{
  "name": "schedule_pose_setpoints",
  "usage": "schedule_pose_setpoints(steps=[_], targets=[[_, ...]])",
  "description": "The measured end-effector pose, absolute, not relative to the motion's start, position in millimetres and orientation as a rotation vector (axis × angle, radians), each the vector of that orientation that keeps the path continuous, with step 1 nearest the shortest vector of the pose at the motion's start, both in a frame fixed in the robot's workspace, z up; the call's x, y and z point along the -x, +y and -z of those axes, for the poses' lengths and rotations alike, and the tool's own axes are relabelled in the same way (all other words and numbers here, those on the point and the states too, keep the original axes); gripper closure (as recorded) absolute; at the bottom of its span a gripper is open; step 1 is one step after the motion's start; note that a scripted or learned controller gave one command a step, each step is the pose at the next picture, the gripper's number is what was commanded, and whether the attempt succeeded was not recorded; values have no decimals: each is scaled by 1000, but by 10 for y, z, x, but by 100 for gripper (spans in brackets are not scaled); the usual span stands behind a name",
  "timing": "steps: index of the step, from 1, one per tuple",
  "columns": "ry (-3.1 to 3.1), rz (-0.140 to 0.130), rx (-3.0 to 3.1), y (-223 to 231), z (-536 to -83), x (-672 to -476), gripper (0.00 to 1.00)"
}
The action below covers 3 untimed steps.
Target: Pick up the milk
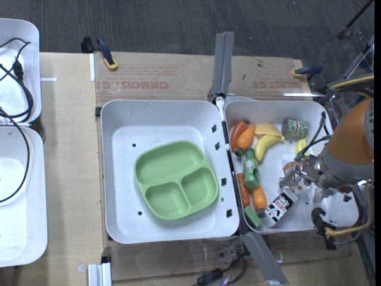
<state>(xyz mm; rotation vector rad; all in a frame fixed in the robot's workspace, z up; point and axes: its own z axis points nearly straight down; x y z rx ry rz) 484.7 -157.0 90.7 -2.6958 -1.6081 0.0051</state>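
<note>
— What is being held in the left bin [119, 159]?
— A divided plate [175, 179] is lying in it.
— And the right bin [309, 109]?
— The milk [278, 208] is lying near its front wall, right of the carrots [255, 190]; the banana [266, 142] and can [294, 127] are lying behind.

Two shallow white bins side by side on a wooden bench. Left white bin [119, 130]: green three-compartment plastic tray [175, 179]. Right white bin [309, 105]: small cow-patterned milk carton [278, 208] lying tilted near front wall, yellow toy banana [265, 143], orange toy carrots [243, 134], green can [294, 127]. Two-finger metal gripper [296, 174] above bin floor, just beside carton's upper end.
</note>
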Motion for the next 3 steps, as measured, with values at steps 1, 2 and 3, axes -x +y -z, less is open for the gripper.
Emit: schedule_pose_setpoints(steps=[1,2,3], targets=[[-1698,-4,2644,-1697,-2373,-4910,0],[-1657,-5,2667,-1341,-1314,-5442,0],[-1360,1,2830,-1686,-933,-4882,0]])
